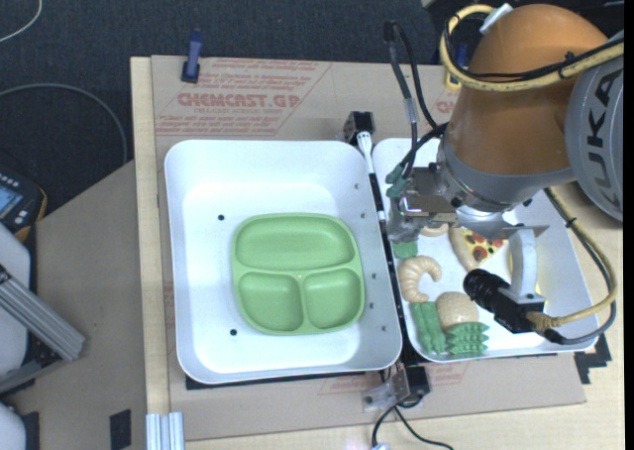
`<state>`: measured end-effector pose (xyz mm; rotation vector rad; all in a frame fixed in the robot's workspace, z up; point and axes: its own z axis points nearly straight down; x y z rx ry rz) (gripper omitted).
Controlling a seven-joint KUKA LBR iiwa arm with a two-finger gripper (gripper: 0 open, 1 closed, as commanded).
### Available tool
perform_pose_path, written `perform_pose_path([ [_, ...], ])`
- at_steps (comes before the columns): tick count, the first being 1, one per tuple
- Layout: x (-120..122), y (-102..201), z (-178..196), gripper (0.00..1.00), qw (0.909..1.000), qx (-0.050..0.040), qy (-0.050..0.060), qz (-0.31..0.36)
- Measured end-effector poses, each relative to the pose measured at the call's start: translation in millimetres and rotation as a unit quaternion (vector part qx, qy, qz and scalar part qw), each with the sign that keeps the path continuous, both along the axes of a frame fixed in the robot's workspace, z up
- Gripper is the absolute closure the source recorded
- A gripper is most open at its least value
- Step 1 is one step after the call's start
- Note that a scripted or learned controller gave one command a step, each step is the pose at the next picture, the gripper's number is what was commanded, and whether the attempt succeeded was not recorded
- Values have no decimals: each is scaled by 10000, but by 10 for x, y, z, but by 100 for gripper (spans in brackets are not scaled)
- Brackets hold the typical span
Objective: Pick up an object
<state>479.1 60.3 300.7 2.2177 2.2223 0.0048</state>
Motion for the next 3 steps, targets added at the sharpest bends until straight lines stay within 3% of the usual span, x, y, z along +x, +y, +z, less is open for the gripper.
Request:
perform_pose_path([
  [1, 97, -380, -672, 100, 10000, -12, 63, -38],
  [2, 12, -294, 425, 100, 10000, 5, -47, 1],
  [3, -13, -774, -632, 100, 10000, -8, 70, -42],
])
